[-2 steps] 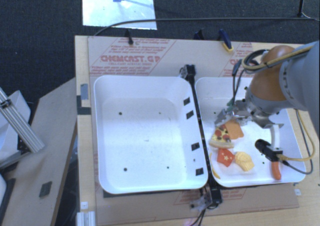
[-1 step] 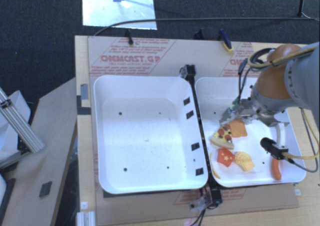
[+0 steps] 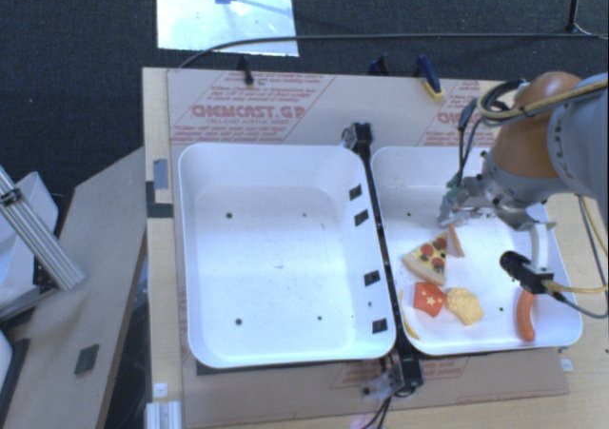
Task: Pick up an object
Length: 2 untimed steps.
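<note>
Reaching in from the right, the gripper (image 3: 453,212) is shown over the far half of the right bin (image 3: 409,175), just beyond a toy pizza slice (image 3: 428,259). Whether it is parted or clenched cannot be told. Nearer the front wall, a red piece with a pale star (image 3: 428,300) and a yellow crinkled piece (image 3: 465,305) are seen touching. A sausage (image 3: 525,315) is seen by the right wall.

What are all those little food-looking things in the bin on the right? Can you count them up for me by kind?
In the right bin:
pizza slice: 1
red piece with a pale star: 1
yellow crinkled piece: 1
orange sausage: 1
Total: 4 (I counted the brown bit beside the pizza slice as its crust).
</note>
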Available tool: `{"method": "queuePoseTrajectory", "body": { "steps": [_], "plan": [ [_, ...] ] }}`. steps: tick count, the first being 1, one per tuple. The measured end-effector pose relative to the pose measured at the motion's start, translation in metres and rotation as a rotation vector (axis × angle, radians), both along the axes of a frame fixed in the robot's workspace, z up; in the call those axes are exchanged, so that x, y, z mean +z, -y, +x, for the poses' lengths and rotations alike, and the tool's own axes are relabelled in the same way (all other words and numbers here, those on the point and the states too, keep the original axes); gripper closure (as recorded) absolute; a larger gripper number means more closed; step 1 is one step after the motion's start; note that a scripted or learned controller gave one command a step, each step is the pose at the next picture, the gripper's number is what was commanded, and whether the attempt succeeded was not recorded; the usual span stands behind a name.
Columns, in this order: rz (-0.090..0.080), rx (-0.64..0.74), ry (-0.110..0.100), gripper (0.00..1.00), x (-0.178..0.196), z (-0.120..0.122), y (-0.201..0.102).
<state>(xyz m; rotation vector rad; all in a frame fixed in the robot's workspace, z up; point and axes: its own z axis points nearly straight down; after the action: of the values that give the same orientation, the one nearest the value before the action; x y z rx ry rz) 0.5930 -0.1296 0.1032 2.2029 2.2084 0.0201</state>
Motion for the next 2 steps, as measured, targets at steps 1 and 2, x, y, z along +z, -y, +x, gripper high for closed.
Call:
{"method": "queuePoseTrajectory", "body": {
  "steps": [1,2],
  "plan": [
    [0.003,0.000,-0.008,0.00,-0.003,-0.002,-0.001],
    [0.005,-0.002,-0.021,0.00,-0.018,-0.021,-0.008]
  ]
}}
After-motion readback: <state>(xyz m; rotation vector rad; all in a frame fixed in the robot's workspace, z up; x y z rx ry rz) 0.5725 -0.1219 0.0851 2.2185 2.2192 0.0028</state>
